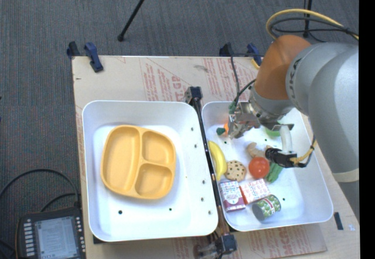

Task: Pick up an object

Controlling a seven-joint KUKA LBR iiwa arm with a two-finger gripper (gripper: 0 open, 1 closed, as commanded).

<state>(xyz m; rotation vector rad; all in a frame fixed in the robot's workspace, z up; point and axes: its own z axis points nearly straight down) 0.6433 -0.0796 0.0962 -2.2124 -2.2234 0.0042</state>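
The tool (pixel 239 129) hangs over the right bin (pixel 310 193), above the banana (pixel 218 159); whether it is spread or pinching something cannot be told.

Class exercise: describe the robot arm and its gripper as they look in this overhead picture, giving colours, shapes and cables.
The arm is thick and rounded, with smooth grey casing and a broad orange band above the wrist. A yellow cable loops over its upper part, and thin dark cables run down near the wrist. The gripper is a small metallic assembly with dark and pale parts; finer detail is too small to tell.
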